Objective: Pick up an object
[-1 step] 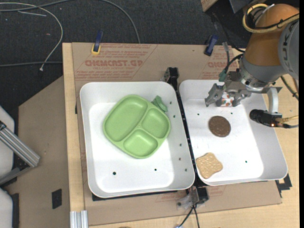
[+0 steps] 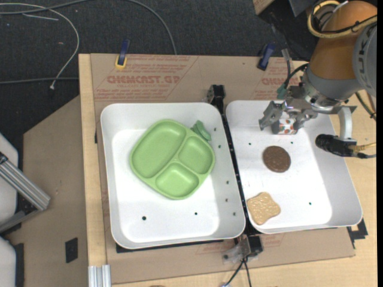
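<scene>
- Two white bins sat on cardboard: left bin [image 2: 119, 220] held a green divided plate [image 2: 172, 158].
- Right bin [image 2: 335, 202] held a brown disc [image 2: 277, 159] and cracker [image 2: 263, 208].
- Gripper [image 2: 281, 119] hovered above; its finger state couldn't be told.

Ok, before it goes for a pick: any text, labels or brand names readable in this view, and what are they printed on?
"CHEMCAST GP" in red, on the cardboard sheet behind the left bin.
A second red print on the same cardboard behind the right bin, partly hidden by the gripper: too little shows to read.
Fine red lines beside both prints: too small to read.
Green divided plate, brown round piece, tan piece: no text.
</scene>
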Action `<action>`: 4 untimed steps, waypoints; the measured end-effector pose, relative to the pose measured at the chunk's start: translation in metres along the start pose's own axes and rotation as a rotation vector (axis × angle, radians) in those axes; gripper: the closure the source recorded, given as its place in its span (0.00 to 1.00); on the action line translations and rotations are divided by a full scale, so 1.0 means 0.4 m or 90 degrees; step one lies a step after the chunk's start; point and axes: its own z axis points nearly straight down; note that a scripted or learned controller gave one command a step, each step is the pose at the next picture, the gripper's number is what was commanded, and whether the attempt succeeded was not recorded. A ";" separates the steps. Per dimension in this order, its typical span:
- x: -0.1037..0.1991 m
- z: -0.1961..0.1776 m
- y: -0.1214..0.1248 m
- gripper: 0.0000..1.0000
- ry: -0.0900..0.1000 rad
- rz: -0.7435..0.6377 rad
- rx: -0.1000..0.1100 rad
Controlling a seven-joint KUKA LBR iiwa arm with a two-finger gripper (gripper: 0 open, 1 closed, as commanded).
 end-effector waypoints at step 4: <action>-0.003 0.263 -0.035 1.00 -0.003 0.001 -0.007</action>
